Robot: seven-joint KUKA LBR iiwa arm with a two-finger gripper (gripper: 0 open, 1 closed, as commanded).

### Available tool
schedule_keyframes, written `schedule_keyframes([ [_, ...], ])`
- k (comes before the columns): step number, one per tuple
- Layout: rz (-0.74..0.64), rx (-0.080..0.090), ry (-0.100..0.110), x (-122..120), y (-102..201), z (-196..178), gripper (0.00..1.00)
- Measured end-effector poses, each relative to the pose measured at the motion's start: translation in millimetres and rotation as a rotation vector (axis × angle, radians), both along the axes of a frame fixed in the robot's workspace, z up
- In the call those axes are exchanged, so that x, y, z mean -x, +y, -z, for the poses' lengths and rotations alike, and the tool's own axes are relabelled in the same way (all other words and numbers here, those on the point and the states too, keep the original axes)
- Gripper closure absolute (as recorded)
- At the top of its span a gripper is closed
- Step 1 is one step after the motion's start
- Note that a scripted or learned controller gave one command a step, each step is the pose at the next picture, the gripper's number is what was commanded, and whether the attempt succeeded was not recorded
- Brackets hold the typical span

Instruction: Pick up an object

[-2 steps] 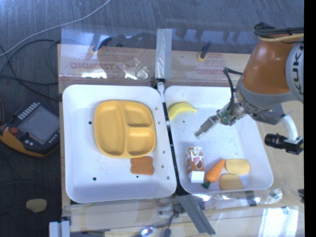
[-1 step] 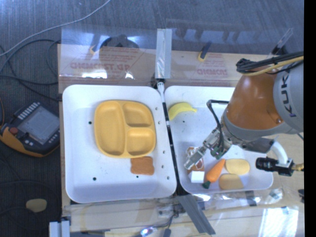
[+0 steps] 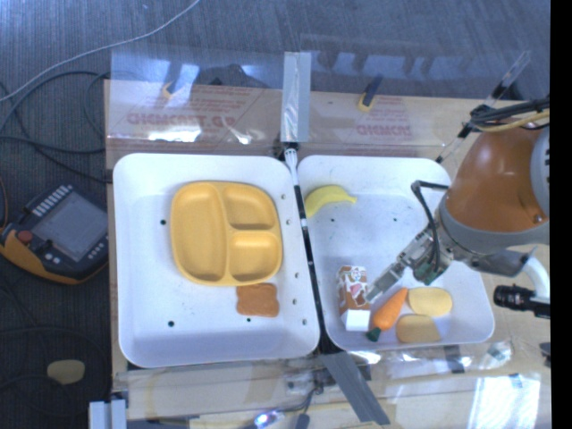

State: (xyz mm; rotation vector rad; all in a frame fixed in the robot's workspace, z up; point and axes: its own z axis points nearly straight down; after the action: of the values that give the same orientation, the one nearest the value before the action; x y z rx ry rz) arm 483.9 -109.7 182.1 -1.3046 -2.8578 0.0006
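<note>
Hovering in the right bin (image 3: pixel 465 333), my jaws (image 3: pixel 382 286) sit just above the carrot (image 3: pixel 390 310), beside the carton (image 3: pixel 352 286); whether they're wide or narrow, I cannot tell.

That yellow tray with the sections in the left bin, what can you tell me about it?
The yellow tray looks like smooth moulded plastic with rounded corners. It has three compartments: one long one on its left side and two smaller ones on its right. It lies flat, open side up, slightly turned, in the middle of the left bin. A brown toast-like piece sits right at its near edge, seemingly touching it.
</note>
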Motion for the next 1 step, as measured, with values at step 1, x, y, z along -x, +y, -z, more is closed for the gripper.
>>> schedule_keyframes([
  [1,-0.02,-0.001,-0.001,-3.0,7.7,-44.3,0.0],
])
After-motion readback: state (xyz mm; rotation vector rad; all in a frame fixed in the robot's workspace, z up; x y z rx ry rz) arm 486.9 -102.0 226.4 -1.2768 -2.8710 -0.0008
